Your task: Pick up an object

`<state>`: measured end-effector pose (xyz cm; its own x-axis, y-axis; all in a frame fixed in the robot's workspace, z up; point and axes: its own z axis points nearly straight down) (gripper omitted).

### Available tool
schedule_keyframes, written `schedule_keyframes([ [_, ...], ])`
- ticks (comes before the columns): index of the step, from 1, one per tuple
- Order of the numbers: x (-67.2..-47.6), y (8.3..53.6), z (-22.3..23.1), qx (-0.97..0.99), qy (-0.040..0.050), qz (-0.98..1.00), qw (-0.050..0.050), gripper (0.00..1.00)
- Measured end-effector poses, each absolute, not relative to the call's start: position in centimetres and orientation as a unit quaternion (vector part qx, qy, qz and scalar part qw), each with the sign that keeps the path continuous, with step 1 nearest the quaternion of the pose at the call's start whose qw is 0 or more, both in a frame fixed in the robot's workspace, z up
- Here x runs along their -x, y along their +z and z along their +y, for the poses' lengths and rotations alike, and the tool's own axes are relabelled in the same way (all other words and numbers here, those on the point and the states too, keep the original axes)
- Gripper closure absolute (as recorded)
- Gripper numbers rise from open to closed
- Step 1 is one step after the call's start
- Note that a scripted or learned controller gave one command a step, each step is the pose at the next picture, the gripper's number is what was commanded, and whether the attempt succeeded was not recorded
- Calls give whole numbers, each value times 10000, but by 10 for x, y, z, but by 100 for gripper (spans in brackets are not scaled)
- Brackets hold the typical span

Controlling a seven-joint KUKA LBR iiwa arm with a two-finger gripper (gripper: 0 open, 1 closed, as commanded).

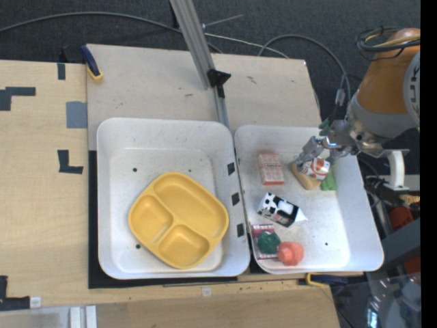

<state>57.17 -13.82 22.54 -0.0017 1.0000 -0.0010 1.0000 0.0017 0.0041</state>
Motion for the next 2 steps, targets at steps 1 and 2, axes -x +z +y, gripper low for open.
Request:
schedule_keyframes([
  [1, -575, 219, -76, -7045, 0, 7097, -13, 100],
  [2, -571, 224, -18, -7042, 3, 7100, -14, 100],
])
